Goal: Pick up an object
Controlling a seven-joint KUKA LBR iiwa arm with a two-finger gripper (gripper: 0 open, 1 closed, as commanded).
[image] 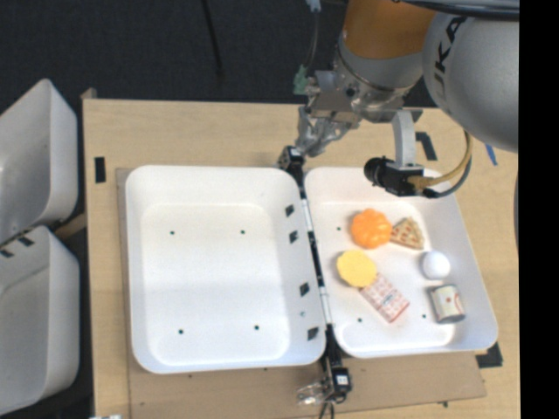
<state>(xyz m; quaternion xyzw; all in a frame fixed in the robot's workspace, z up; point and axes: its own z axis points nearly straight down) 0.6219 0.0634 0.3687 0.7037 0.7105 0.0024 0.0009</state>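
My gripper (pixel 307 143) hangs above the back end of the divider between the two bins, with nothing visibly held. The right bin (pixel 345 208) holds several objects: an orange lumpy piece (pixel 371 228), a tan wedge (pixel 407 234) touching it, a white ball (pixel 434 264), a yellow disc (pixel 356 269), a pink-and-white packet (pixel 384 299) and a small grey can (pixel 446 304). All of them lie to the right of the gripper and nearer the front.
The left bin (pixel 210 269) sits beside the right one, joined along a black-clipped divider (pixel 307 251). A black fitting with cables (pixel 395 175) hangs from the arm over the right bin's back edge. White shapes (pixel 31 234) stand left of the bench.
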